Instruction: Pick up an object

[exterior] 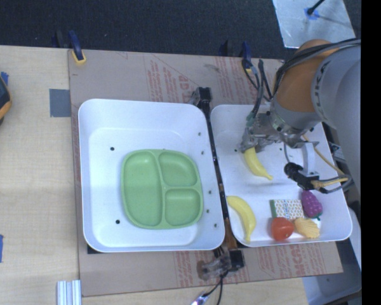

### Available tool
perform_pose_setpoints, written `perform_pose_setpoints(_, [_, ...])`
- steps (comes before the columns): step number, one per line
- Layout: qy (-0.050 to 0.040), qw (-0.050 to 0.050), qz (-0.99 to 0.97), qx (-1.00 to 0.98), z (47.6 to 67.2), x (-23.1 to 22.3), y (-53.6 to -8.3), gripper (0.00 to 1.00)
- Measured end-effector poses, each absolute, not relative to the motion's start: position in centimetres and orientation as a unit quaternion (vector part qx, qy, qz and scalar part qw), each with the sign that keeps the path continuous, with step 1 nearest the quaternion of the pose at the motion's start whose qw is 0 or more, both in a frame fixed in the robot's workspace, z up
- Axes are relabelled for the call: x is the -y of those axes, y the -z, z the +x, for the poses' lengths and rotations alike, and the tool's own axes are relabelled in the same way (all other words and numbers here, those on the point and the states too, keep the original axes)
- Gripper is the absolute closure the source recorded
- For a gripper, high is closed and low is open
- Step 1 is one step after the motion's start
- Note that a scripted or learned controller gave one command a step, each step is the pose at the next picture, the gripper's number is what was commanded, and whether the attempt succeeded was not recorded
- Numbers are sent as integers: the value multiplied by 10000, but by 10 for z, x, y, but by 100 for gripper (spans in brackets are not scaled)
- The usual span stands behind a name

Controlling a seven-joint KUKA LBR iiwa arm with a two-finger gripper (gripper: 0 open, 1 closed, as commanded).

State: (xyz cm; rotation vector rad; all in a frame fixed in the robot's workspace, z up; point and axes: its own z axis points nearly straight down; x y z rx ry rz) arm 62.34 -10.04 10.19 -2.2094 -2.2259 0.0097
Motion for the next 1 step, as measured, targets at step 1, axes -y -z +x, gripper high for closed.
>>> perform_pose_setpoints(1, [1, 4, -7051, 7091, 608, 40, -199, 100])
